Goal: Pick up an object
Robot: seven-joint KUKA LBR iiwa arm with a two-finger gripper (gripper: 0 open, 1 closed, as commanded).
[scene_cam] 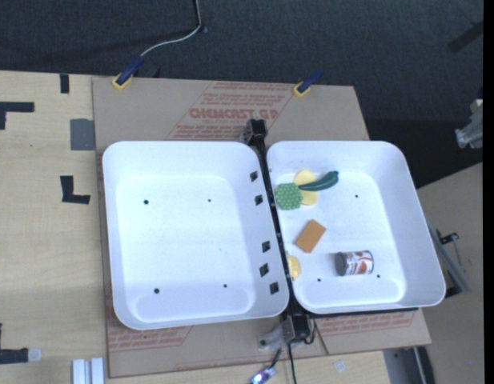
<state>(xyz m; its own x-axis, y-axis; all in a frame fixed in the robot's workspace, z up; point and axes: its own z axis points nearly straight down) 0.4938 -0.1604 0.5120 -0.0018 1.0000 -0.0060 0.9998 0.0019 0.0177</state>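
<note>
Nearest in the right bin [407,214]: a small tin can [355,263] on its side, label unreadable; a yellow piece [292,266] half hidden at the divider. Beyond: an orange block [311,236], then a green-and-yellow toy cluster [299,189]. Farthest right, the gripper [470,129], blurred and cut off, grip impossible to tell.

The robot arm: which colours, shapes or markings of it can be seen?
Very little. A small pale grey angular part with darker spots juts in at the right edge, beyond the shallow white right bin. It may belong to the arm; no band, cable or marking can be made out on it.
</note>
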